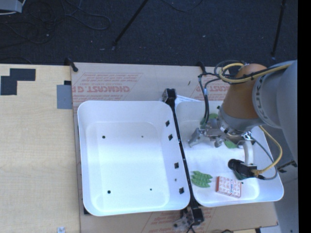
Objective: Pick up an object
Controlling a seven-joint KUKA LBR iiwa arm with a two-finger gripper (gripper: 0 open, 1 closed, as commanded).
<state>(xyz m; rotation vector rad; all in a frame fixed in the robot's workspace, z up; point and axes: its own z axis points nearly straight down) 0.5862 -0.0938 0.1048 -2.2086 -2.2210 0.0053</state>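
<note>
Jaws (208, 139) open, holding nothing, over right bin (272, 191)

The cardboard sheet (121, 81) under the bins bears red print, upside down, reading roughly "CHEMCAST GP"

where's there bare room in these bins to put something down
The left bin has a bare floor from its outer wall to the black divider. The right bin is crowded: the gripper hangs over its middle, and a green object and a red-patterned packet lie near its front edge. A small free patch lies between gripper and green object.
</note>
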